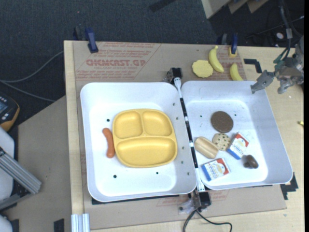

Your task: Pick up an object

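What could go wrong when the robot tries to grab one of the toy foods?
1. The toys in the right bin sit tightly together: the cracker touches the bun and sits close beside a small carton, so the tool might bump neighbours or grab two.
2. The brown cookie lies flat, so it may slip.

Two bananas (217, 59) and a yellow disc (202, 68) on the bench (120, 62) behind the bins.
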You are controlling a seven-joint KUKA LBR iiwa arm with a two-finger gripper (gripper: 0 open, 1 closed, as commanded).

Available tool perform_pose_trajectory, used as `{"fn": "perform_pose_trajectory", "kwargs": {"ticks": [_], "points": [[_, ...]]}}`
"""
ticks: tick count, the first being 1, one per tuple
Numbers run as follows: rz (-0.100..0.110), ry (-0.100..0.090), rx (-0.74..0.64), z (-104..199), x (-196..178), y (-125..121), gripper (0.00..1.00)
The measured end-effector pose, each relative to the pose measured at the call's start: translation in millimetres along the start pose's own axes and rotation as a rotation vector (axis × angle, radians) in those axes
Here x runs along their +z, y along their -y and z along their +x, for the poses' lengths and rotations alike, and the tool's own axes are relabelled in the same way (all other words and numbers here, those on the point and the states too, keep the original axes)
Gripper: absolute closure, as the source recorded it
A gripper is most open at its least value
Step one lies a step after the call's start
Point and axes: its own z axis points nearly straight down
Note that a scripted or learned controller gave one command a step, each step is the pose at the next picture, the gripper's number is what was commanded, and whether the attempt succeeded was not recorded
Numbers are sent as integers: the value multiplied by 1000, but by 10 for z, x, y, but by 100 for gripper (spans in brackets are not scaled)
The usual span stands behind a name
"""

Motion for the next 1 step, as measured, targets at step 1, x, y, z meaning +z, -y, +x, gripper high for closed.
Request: {"fn": "perform_pose_trajectory", "kwargs": {"ticks": [1], "points": [[13, -8, -5, 659, 1152, 116, 0]]}}
